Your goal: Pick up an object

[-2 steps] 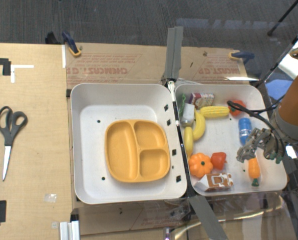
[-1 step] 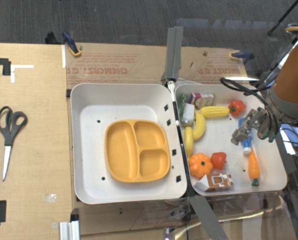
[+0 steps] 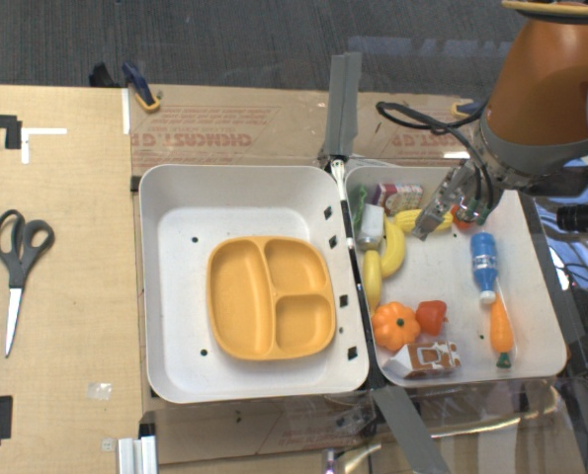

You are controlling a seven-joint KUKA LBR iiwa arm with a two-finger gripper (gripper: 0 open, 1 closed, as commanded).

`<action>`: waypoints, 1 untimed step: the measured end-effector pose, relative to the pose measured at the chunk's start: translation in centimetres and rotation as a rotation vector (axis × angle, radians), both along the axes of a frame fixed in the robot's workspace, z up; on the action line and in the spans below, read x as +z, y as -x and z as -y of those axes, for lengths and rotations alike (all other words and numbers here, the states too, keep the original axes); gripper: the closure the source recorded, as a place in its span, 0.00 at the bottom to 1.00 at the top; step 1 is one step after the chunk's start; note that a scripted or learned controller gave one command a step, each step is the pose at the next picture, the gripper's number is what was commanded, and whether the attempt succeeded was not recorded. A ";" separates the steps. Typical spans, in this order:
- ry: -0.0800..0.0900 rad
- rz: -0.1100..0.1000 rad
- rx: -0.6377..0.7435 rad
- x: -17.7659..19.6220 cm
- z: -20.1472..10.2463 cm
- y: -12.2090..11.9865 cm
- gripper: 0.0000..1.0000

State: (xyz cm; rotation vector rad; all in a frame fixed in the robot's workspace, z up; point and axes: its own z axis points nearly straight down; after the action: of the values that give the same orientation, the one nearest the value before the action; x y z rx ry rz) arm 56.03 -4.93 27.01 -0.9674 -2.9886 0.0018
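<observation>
Far left, on the light wooden counter (image 3: 66, 294): a pair of grey-handled scissors (image 3: 19, 260), blades pointing toward the near edge.

Left shallow white bin (image 3: 165, 363): holds a yellow-orange plastic plate with three compartments (image 3: 271, 296), lying flat about mid-bin.

Right shallow white bin (image 3: 531, 334), contents left to right:
- small white bottle (image 3: 371, 225) near the dividing wall, at the far end;
- two yellow toy bananas (image 3: 384, 260), one running along the dividing wall, the other curving from it toward the arm;
- orange toy pumpkin (image 3: 393, 326) with a red toy pepper (image 3: 431, 315) just beside it;
- brown-and-white printed packet (image 3: 431, 358) at the near edge;
- blue plastic bottle with white label (image 3: 483, 261), lying on its side;
- orange toy carrot with green tip (image 3: 500, 333), just nearer than the bottle.

Arm: grey body with orange band (image 3: 548, 72) enters from the right. Gripper (image 3: 442, 211) sits low over the far part of the right bin, right by the upper end of the curved banana. Whether the jaws are spread or pressed together: cannot tell, nor whether anything lies between them.
</observation>
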 end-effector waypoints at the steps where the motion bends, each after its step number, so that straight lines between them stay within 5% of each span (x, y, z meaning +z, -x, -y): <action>1: 0.001 0.001 -0.045 3.3 -4.1 -8.4 1.00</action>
State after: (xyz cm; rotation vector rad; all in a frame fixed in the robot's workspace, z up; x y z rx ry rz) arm 64.39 -0.87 30.32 -1.0353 -2.9667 0.0029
